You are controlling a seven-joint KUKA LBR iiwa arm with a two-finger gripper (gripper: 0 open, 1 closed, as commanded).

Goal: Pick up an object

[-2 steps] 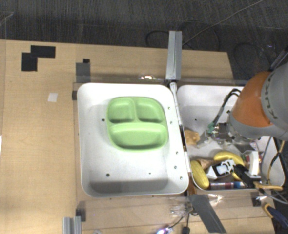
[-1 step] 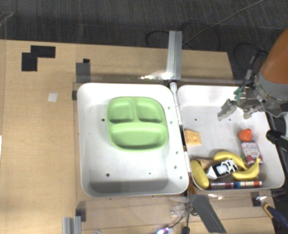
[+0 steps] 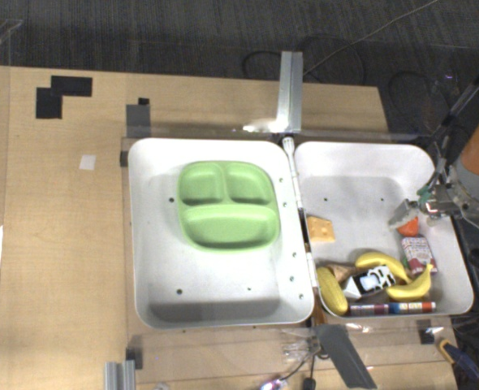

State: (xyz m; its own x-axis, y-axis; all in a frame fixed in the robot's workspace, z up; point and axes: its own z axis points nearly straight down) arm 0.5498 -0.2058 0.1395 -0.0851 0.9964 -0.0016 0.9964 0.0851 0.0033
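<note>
Overhead, two shallow white bins are sitting side by side on the wooden bench, parted by a metal rail. The left bin point(image 3: 150, 218) is holding a green divided plate point(image 3: 226, 204), lying flat toward the upper middle with its two small compartments at the far side and its one long compartment nearer the camera.

The right bin point(image 3: 361, 157) is holding the clutter, all of it gathering toward the near corner. A tan cracker-like square point(image 3: 321, 230) is lying close to the dividing rail. Below it a yellow corn cob point(image 3: 330, 291) is leaning along the near-left corner, and beside that a small black-and-white object point(image 3: 372, 281) is resting between two bananas — one banana point(image 3: 379, 261) arching above it, the other banana point(image 3: 414, 286) curving round its right side. A marker point(image 3: 390, 306) is lying along the near wall, just under the bananas. A red-and-white packet point(image 3: 416, 253) is lying near the right wall, touching or nearly touching the second banana.

The grey arm is reaching in from the right, its orange band showing at the edge, and the gripper point(image 3: 416, 210) is hanging over the right side of that bin, just above the packet. Its fingertips are too small and blurred to read — whether they are apart or together I cannot tell, and nothing is visibly sitting between them.
</note>
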